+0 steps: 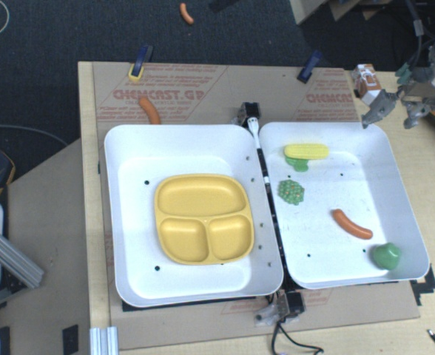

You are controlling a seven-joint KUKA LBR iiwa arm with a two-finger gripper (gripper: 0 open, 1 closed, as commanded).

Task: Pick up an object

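The right bin [395, 176] holds a yellow corn cob [306, 151] at its far left, a green broccoli piece [291, 191] below it, an orange sausage [351, 224] in the middle and a round green fruit [385, 256] in the near right corner. My gripper [391, 115] hangs over the bin's far right corner, above the rim, open with nothing between its fingers. It is well away from all of these objects.
The left bin [129, 161] holds a yellow divided plate [203, 218]. An orange sausage [150, 110] lies on the cardboard behind the left bin, another [186, 12] on the dark floor. Clamps [138, 61] grip the board's far edge.
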